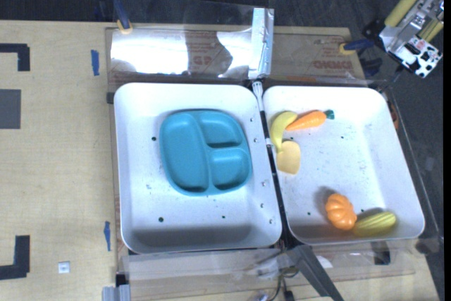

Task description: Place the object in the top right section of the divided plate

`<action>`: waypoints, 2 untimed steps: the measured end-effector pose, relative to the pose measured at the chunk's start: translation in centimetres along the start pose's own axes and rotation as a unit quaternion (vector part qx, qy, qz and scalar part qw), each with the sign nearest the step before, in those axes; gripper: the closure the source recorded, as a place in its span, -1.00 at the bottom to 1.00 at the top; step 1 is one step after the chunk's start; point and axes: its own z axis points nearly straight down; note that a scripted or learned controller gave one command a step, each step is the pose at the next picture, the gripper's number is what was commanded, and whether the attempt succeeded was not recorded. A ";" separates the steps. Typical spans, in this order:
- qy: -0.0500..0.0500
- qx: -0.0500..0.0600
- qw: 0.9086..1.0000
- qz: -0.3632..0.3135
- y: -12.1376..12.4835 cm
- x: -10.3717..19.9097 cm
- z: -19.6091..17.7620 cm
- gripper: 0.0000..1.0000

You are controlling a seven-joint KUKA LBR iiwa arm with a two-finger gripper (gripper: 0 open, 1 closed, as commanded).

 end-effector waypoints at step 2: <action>-0.008 -0.003 1.000 -0.001 0.3 -0.1 -2.5 1.00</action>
